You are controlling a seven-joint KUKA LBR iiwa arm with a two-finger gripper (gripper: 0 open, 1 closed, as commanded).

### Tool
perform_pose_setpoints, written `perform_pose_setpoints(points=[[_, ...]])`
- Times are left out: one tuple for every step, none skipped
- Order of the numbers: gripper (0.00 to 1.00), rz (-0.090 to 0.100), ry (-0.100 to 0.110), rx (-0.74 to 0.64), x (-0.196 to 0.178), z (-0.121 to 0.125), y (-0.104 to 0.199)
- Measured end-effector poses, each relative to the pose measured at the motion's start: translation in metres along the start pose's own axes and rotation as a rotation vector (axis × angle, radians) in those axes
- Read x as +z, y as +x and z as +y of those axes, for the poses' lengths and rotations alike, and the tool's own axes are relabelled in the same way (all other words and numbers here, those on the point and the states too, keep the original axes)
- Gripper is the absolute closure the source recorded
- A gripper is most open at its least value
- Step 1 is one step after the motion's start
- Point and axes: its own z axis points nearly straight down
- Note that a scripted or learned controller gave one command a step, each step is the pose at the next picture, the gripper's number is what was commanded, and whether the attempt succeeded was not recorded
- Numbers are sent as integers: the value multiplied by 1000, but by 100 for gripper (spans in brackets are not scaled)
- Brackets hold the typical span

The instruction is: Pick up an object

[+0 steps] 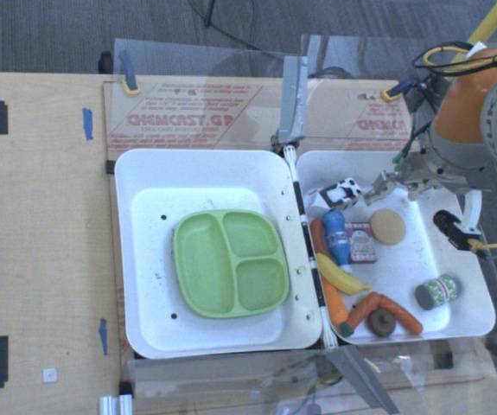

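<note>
The right bin [468, 318] holds several small things. A black-and-white toy cow [344, 193] lies at its back left, with a blue bottle [336, 236] and a small red-and-white box [363, 243] in front of it. A round tan bun [387, 226] sits mid-bin. A yellow banana [339, 275], two orange carrots [391, 308] and a brown donut [380, 322] lie at the front left, and a small can [438, 292] at the front right. My gripper [393, 183] hangs over the back of this bin, between the cow and the bun, with nothing seen in it.
The left bin [144, 232] holds a green divided plate [231, 262]. The grey arm with its orange band [468, 102] comes in over the right bin's back right corner, with cables around it. A metal divider post [293, 102] stands behind the bins.
</note>
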Motion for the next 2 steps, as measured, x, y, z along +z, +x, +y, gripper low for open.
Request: perform_pose_setpoints(points=[[0,4,3,-79,11,-26,51],[100,2,-3,-77,-1,-24,50]])
